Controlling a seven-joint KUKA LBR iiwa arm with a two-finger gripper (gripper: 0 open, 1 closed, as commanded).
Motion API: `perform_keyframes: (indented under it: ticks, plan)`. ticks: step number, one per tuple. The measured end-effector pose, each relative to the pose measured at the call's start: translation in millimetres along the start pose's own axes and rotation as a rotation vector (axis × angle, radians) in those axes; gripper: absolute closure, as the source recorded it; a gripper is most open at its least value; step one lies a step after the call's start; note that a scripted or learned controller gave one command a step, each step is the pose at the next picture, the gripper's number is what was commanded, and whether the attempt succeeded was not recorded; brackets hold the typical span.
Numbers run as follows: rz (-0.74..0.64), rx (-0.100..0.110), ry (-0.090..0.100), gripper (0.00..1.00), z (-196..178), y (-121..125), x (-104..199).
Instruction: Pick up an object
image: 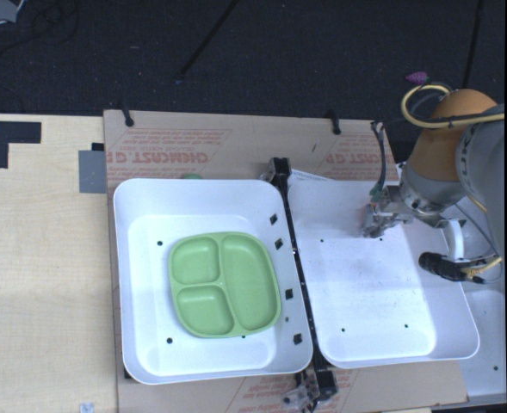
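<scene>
A light green plate (225,283) with three compartments lies flat in the middle of the left white bin (141,213). My gripper (376,226) hangs low over the far part of the right white bin (408,338), near its back wall. It is well to the right of the plate, across the divider between the bins. The grey arm with its orange band (447,149) reaches in from the right behind it. I see no object at the gripper's tip.
The two bins sit side by side on a cardboard sheet (219,149), joined by a black clip strip (292,265). A black and yellow cable fitting (447,267) hangs off the arm above the right bin's right edge. A pale wooden bench top (38,265) lies to the left.
</scene>
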State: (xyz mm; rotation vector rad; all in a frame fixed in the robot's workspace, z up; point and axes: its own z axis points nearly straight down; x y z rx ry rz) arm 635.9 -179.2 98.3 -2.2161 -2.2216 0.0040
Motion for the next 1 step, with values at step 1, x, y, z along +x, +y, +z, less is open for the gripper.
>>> perform_keyframes:
  ticks: [1]
  plan:
    - [0.000,-0.009,-0.002,1.00,-61.9,4.5,4.9]
